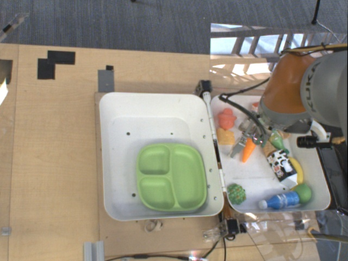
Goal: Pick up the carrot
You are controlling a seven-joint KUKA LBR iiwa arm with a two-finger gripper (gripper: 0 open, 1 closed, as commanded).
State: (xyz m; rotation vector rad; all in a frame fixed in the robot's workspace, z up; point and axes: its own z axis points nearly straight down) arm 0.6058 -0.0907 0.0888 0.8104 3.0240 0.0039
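The carrot (247, 151) is small and orange and lies in the right bin (255, 181), near its upper middle, pointing down and slightly left. My gripper (248, 142) hangs directly over the carrot's upper end. Its fingers stand open, one grey finger (237, 148) to the carrot's left and the other to its right, with a gap between the left finger and the carrot. The carrot rests on the bin floor. The grey arm with its orange band (288, 83) reaches in from the upper right and hides the bin's far right corner.
Crowding the carrot in the right bin are a red item (227, 118), a yellow item (227, 137), a green item (276, 141), a cow-patterned carton (280, 164), a banana (297, 171), a blue bottle (280, 201) and a green bumpy ball (236, 193). The left bin holds a green divided plate (171, 177).
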